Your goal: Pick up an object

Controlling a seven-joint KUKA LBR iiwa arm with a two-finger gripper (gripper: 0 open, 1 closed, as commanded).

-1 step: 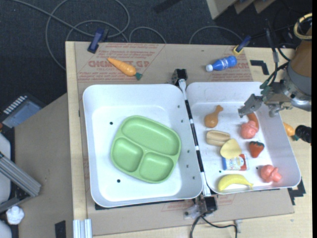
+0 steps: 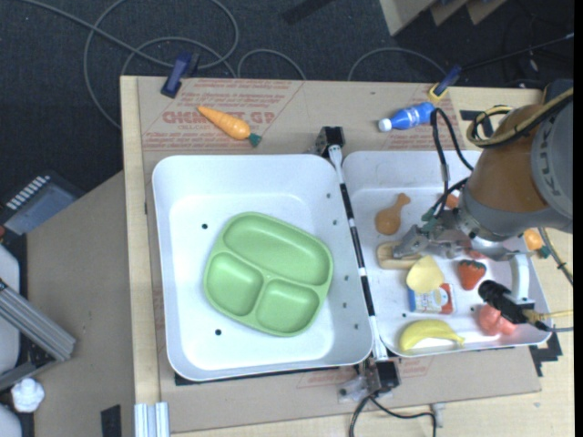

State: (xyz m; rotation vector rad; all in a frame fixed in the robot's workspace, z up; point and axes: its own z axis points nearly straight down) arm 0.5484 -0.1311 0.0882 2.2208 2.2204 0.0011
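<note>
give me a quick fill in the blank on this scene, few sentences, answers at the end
1. The green divided plate lies in the ____ bin of the camera view.
2. The toy carrot lies on the bench, outside both ____.
3. The yellow banana lies near the right bin's ____ edge, closest to the camera.
4. The gripper hangs over the ____ bin.

Missing words: left; bins; front; right

I see two bins side by side on the counter (image 2: 273, 107). The left bin (image 2: 173, 198) holds a divided plate (image 2: 267, 273). In the right bin (image 2: 364, 176), a banana (image 2: 430, 335) lies nearest me, a drumstick (image 2: 393, 214) farther back. Behind the bins lie a carrot (image 2: 228, 123) and a bottle (image 2: 407, 117).
</note>
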